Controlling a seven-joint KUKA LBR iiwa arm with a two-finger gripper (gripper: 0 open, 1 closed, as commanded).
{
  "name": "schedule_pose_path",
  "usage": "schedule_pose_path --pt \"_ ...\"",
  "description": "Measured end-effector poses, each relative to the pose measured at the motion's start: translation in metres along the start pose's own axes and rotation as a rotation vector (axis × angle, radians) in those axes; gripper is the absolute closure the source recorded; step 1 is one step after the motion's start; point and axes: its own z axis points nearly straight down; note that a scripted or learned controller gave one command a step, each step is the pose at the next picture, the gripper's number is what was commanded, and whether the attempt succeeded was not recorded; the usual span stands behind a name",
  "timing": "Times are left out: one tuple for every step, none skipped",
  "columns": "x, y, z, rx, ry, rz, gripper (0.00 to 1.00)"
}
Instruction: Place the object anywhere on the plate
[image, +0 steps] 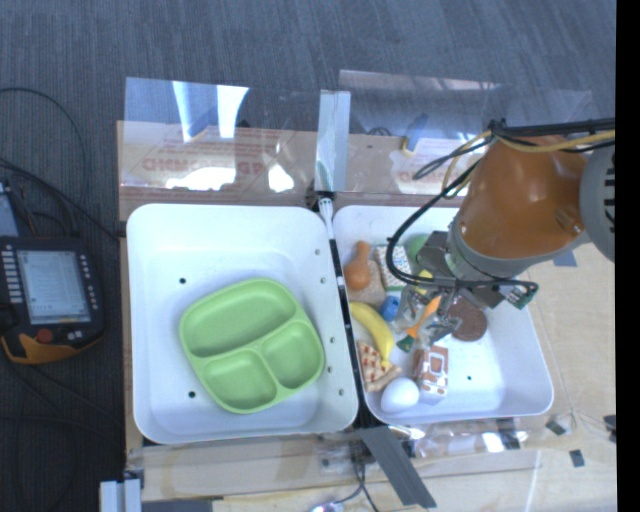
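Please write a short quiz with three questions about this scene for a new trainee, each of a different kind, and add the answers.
1. True or false: the green plate lies in the left bin.
2. How many compartments does the plate have? A) two B) three C) four
3. Fill in: the banana lies in the ___ bin, near the divider between the bins.

Key: 1 true. 2 B. 3 right; the right bin also holds a white egg, and the tool hangs above that pile.

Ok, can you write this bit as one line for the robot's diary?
gripper: over toy food, right bin | fingers: unclear | green plate: left bin, nothing on it | placing: not done
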Motion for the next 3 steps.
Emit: schedule_pose_path --pt "-0.045 0.040 -0.048 0.004 -0.003 -0.121 1.00" --pt "-0.101 0.089 -0.048 0.000 0.000 -0.361 1.00" --pt "-0.101 0.089 -0.048 0.000 -0.001 -0.360 0.00"
